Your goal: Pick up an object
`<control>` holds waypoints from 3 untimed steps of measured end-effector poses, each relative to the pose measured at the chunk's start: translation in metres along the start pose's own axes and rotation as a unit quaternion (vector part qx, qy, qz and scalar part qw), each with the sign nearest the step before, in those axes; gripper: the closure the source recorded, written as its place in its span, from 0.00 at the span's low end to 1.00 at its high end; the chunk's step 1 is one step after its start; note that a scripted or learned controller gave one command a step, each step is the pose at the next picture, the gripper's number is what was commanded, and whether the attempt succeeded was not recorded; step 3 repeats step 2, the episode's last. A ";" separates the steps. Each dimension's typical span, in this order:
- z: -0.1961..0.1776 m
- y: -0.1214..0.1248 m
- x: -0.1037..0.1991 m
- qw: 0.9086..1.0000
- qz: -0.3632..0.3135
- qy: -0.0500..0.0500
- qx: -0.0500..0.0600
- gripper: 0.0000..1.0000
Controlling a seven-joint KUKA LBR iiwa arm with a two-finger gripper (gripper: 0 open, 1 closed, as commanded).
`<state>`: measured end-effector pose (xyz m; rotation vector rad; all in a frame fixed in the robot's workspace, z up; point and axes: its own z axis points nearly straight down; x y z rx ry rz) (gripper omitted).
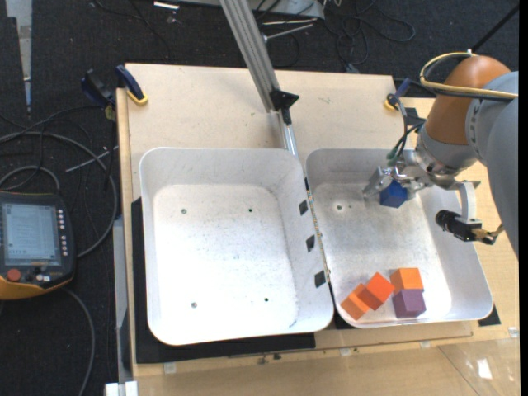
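My gripper (pixel 386 185) hangs over the far part of the right bin (pixel 437 246), with the grey arm and its orange band reaching in from the right. A small blue block (pixel 395 195) sits between the metal fingers, which are shut on it. It appears to be held a little above the bin floor. At the near end of the same bin lie a large orange block (pixel 368 294), a smaller orange block (pixel 407 279) and a purple block (pixel 409 304), all packed close together.
The left bin (pixel 165 221) lies beside the right one, and their rims meet along the middle. A slanted metal pole (pixel 252 48) comes down from the far side to that seam. A black part (pixel 462 225) juts from the arm over the right bin's right wall.
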<state>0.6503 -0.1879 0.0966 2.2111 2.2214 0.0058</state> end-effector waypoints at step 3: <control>-0.104 0.027 0.106 1.000 -0.003 0.002 -0.001 1.00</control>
